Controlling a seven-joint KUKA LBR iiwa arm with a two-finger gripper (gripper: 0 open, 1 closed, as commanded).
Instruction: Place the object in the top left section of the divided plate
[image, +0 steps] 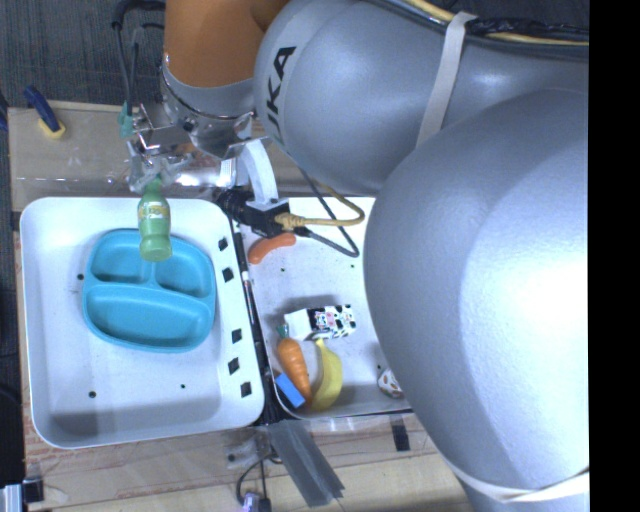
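Green bottle hanging over the plate's upper rim

The hand (152, 180) is gripping a small green bottle (154, 228) by its neck, fingers clamped on it, so the body is dangling upright and free to drop straight down. It is hovering above the far edge of the blue divided plate (150, 320) in the left bin (60, 400), near the divide between the two upper sections. Judging by the task, it needs shifting leftward. A sausage (270, 247), carrot (291, 358) and banana (328, 376) are lying in the right bin (320, 285).

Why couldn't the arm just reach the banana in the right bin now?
Probably it could: the banana lies uncovered beside the carrot. But the gripper hangs over the left bin, gripping a green bottle.
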